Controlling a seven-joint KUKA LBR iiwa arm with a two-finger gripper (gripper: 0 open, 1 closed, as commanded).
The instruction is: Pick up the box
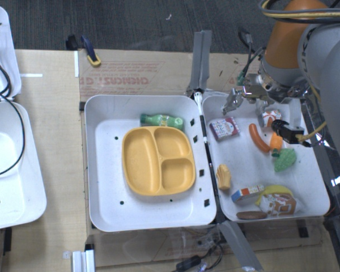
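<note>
a: where is the gripper (pixel 238 98) sitting right now?

b: it's hanging over the far left corner of the right bin (pixel 323 203), just behind the box (pixel 224 128). its fingers are looking spread apart with nothing between them.

a: and the box itself?

b: it's lying flat near the bin's left wall, toward the far end, a small purple and white carton. it's just in front of the gripper and not touching it.

a: what could be going wrong from here?

b: i'm judging that the wall is the trouble. the box is lying close to the divider, so one finger may be landing on the rim or pushing the box instead of straddling it. lying flat, it's also offering little height to pinch, so it could be slipping out.

a: anything crowding it?

b: an orange sausage (pixel 259 138) is lying to its right, a little apart. beyond that i'm seeing a small red and white packet (pixel 270 118), a green leafy toy (pixel 285 160), a corn cob (pixel 223 177) near the left wall, a blue and orange pack (pixel 247 193), a yellow bag (pixel 277 200) and a brown piece (pixel 251 215) at the near edge.

a: and the left bin (pixel 96 169)?

b: it's holding a yellow divided tray (pixel 158 160) in the middle and a green bottle (pixel 161 120) lying along the far side. both bins are sitting on the table (pixel 51 84).
</note>
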